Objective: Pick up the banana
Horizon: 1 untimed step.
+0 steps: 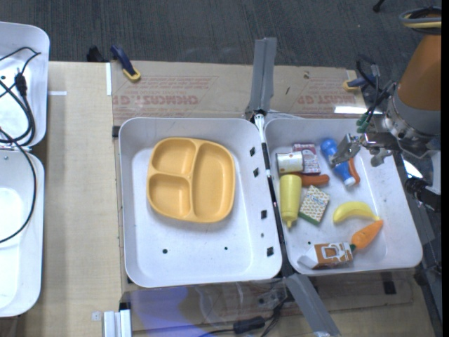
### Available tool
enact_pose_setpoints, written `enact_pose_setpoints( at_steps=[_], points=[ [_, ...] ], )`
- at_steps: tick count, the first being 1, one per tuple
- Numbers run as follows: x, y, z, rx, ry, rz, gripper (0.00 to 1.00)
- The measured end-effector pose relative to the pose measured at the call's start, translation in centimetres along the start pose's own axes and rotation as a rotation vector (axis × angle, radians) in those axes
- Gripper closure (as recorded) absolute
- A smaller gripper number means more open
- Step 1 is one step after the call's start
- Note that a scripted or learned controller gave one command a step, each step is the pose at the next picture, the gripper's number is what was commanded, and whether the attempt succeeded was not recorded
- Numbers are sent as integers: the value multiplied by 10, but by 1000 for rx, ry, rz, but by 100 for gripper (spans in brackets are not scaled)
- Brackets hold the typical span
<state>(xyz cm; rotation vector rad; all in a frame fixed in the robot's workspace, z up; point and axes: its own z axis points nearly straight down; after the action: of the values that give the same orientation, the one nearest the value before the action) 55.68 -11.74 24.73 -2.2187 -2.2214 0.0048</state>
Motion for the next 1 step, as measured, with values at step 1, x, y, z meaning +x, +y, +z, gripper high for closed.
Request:
enact_pose_setpoints(
  at_steps=[1],
  points=[
    [-49, -68, 91, -1, 1, -208, 0]
  ],
)
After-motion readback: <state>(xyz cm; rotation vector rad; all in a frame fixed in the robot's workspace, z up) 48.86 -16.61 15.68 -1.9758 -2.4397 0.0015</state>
